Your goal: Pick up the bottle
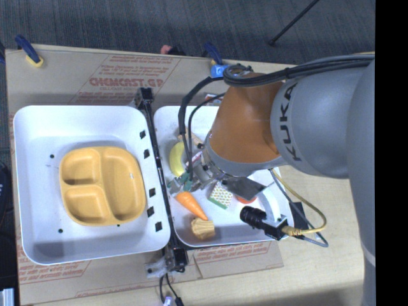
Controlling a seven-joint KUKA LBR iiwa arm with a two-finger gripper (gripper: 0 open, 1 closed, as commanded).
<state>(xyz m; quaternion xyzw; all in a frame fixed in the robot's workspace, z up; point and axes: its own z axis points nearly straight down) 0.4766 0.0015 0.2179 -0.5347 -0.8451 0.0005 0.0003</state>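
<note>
My gripper (191,178) is low inside the right bin (255,234), near its left wall, with the grey arm and its orange band (245,123) covering much of the bin's middle. A small dark green bit (186,180) shows at the gripper's tip; I cannot tell what it is. A yellow rounded item (176,159) lies just above the gripper, touching or nearly touching it. An orange carrot (189,203) lies just below it.
The right bin also bears a tan chunk (203,228), a green-and-white checkered piece (220,197) and a red piece (245,199). A yellow divided tray (102,185) sits in the left bin (38,126). A black cable connector (254,217) hangs over the right bin's front.
</note>
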